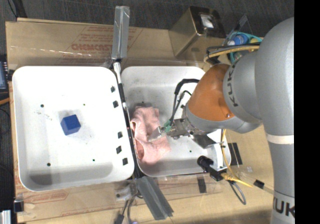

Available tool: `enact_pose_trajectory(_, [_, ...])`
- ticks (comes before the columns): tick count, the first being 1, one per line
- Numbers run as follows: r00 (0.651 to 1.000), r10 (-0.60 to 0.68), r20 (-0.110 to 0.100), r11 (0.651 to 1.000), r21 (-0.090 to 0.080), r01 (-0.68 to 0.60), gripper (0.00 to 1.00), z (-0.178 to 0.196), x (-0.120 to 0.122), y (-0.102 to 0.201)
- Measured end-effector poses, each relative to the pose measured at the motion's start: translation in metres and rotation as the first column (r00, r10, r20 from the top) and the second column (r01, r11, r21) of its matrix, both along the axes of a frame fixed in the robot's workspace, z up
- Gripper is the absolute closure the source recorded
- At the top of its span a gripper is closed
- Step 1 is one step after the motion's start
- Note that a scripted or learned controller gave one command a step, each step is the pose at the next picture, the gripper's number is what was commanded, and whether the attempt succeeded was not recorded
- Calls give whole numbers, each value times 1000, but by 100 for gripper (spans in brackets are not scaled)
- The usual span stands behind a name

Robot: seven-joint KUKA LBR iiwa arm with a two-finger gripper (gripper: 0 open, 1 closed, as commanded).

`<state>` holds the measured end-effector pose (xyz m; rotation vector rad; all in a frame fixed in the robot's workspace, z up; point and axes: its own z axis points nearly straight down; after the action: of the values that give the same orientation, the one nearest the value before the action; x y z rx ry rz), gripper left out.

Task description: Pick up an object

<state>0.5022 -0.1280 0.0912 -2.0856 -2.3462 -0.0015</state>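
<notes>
1 pink cloth (147, 135) in right bin (150, 80), jaws (162, 130) at it, their state unclear.

Left bin (30, 118): cube (70, 124) near centre. Right bin (155, 75): cloth (147, 140) against left wall, gripper (163, 130) at its right edge, arm (250, 88) from right.

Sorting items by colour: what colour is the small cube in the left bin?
Blue. The cube shows clearly in the camera view, against the white floor of the left bin.
</notes>
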Motion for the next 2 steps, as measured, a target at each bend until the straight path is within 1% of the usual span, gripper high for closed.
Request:
enact_pose_trajectory(1, [1000, 0, 1, 1000, 2, 0, 0, 0, -3, -4])
enact_pose_trajectory(2, [1000, 7, -2, 1000, 4, -7, 100, 8, -2, -3])
